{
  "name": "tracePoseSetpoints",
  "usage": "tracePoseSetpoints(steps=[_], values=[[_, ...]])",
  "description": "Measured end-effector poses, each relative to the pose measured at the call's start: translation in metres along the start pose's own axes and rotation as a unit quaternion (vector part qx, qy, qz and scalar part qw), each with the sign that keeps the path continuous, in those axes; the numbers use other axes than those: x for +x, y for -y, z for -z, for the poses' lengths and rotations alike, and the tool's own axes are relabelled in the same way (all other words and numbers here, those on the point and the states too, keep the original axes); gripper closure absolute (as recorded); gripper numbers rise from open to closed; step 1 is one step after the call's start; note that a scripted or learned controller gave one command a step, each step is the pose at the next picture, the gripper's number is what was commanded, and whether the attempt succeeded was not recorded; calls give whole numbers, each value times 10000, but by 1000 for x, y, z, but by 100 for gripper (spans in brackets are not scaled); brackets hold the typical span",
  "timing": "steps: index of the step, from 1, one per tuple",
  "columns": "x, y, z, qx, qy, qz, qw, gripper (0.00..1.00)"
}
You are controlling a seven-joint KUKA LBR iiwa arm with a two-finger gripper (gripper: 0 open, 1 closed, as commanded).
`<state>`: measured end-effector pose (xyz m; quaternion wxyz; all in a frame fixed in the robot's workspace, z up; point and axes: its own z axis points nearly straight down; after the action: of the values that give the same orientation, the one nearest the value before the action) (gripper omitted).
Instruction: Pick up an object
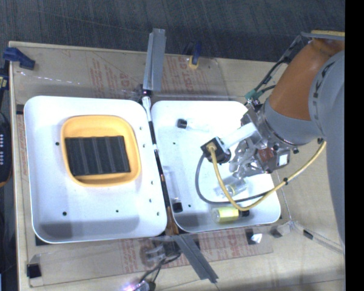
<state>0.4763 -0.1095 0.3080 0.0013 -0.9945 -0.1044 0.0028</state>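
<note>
Two shallow white bins sit side by side on my bench. From above, the left bin (42, 162) holds an orange tray (97, 126) with a dark ridged insert. My pincer (239, 168) hangs low in the right bin (188, 217); clenched or released, I cannot tell. Just beside it lies a small yellow cylinder (227, 213). I should centre over it squarely, clear of the wall.

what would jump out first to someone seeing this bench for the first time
The yellow tray with a dark ribbed insert stands out, sitting in the left bin. Next is the grey arm with its orange band, reaching in from the right over the right bin, where its claw hangs among looping cables.
</note>
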Motion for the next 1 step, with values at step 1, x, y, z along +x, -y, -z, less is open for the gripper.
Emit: tracePoseSetpoints(steps=[1], values=[[6,-52,34,-17,-13,2223,9750,100]])
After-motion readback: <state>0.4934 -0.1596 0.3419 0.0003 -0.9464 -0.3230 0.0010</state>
